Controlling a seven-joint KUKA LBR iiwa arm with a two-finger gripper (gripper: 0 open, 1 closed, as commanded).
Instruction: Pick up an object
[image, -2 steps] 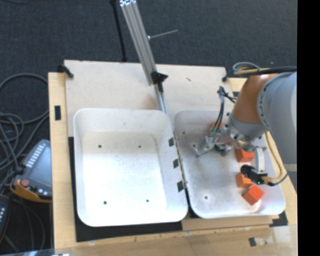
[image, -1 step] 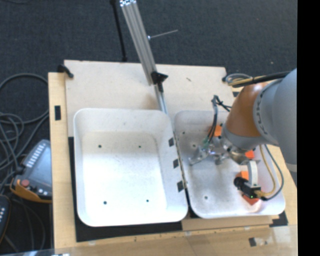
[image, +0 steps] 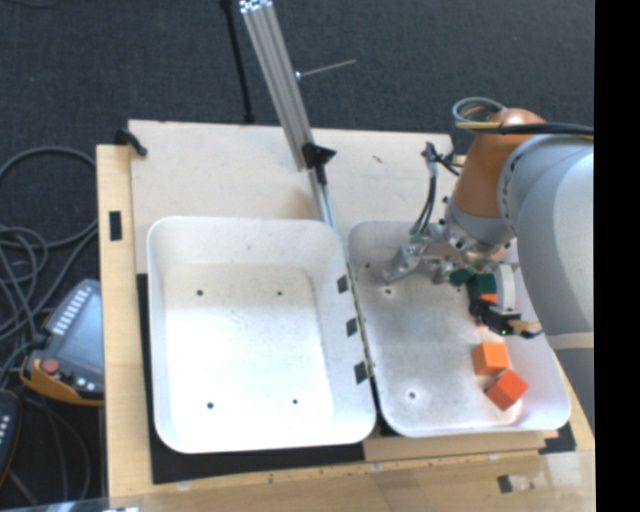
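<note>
The arm (image: 545, 230) is cut off by the right edge. The right bin (image: 420, 330) is partly covered by it; a green object (image: 486, 287) is half hidden.

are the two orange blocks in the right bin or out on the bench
In. Both orange blocks lie on the floor of the right bin, near its lower right corner, close together, apart from the pincer.

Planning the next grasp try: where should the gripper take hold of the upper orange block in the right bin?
Probably from straight above, closing across two opposite flat sides of the upper orange block. It lies flat, apart from the lower orange block, with bare right bin floor to its left.
</note>
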